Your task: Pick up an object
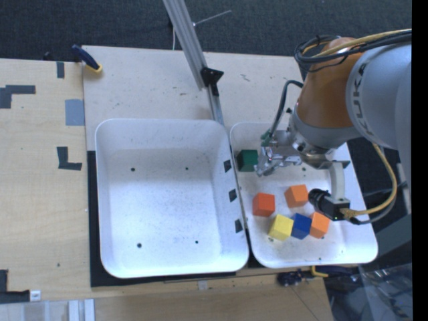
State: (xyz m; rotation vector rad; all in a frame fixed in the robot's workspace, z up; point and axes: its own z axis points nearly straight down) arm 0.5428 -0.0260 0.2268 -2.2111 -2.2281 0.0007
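The jaws hang low over the far part of the right bin [348,249], at the tip of the gripper [266,160]; whether they are parted or closed cannot be told from this angle, and nothing can be seen between them. Just left of the gripper, touching or nearly touching it, a green cube [247,160] sits against the bin's left wall at the far end.

Nearer in the same bin lies a loose cluster of blocks. An orange cube [264,204] sits apart on the left. A second orange cube [296,195] lies to its right. Nearer still, three blocks touch in a row: a yellow cube [281,227], a blue cube [301,225] and a third orange block [320,224] on the right. A black fitting with a cable [324,201] from the arm hangs over the cluster's right side.

The grey arm [374,92], with its orange band [324,105], comes in from the right and covers the far right corner of the bin.

The left bin [107,146] stands beside it, the two rims meeting. Both rest on the pale wooden tabletop [40,179], which carries grey tape marks on the left. A metal rail [187,35] slants down from the far side to the bins' junction. A small blue-and-yellow item [87,59] lies at the far left.
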